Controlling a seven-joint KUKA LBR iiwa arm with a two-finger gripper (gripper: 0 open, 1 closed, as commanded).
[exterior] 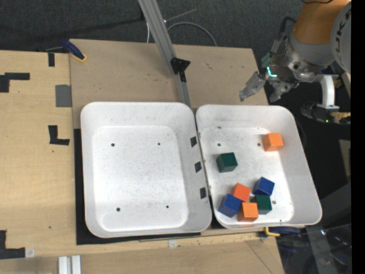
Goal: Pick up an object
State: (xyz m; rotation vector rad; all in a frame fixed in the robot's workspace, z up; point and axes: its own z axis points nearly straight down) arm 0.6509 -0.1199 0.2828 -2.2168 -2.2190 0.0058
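arm point(319, 21) cut off at top edge

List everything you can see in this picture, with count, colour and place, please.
bins: 2, white, side by side on the bench
orange blocks: 3, one at the right bin's far right, two in its near cluster
blue blocks: 2, right bin's near cluster
green blocks: 2, one mid right bin, one in the cluster
bench: 1, light wood
metal pole: 1, grey, behind the bins
arm: 1, grey and orange, upper right
hand: 1, above the right bin's far edge
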